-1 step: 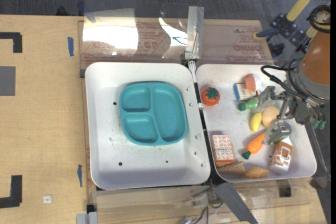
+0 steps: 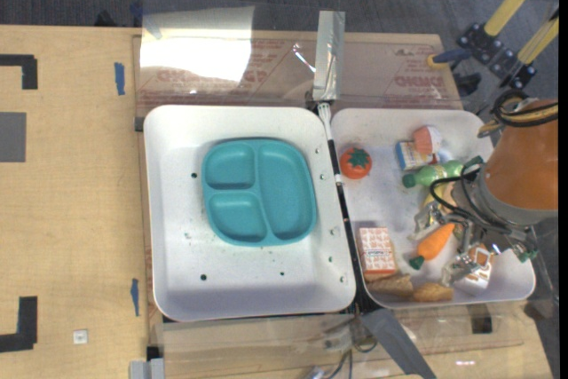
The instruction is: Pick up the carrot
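The carrot [image 2: 434, 242] lies in the right bin [image 2: 388, 124], slanted, its green end low beside the small carton [image 2: 376, 250]. I see the gripper [image 2: 444, 222] just above the carrot, probably lowered there to take it; whether it is open or closed I cannot tell. The tomato [image 2: 355, 162] sits up-left of the carrot, the bread pieces [image 2: 413, 287] just below it.

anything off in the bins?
Nothing spilled or broken. The toys sit in a loose jumble in the right bin; the carrot lies tilted beside the tool. The teal plate sits squarely in the left bin.
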Available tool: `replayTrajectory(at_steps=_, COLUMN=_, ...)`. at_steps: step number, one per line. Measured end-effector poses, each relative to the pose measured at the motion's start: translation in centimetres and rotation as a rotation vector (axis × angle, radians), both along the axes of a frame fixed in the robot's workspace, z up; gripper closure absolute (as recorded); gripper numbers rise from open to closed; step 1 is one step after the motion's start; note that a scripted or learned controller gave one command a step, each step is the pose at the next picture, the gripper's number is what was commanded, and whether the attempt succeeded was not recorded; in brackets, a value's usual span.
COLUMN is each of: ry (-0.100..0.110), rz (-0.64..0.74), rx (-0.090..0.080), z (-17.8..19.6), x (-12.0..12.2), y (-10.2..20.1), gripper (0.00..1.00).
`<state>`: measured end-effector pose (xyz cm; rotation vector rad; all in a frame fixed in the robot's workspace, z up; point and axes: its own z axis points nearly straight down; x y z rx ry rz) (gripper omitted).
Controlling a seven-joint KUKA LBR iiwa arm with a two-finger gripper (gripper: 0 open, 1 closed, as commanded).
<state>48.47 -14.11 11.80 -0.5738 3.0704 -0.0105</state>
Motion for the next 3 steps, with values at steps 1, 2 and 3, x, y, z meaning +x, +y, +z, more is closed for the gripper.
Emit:
replayTrajectory(at_steps=1, ry=0.006, rz=-0.025, rx=0.002, z=-2.8, x=1.3, y=-0.3, gripper=0.0)
replayTrajectory(at_steps=2, ry=-0.007, rz=-0.023, rx=0.002, z=-1.5, x=1.8, y=-0.1, gripper=1.0)
replayTrajectory(at_steps=3, ry=0.004, rz=0.066, rx=0.002, z=14.2, x=4.5, y=4.8, gripper=1.0)
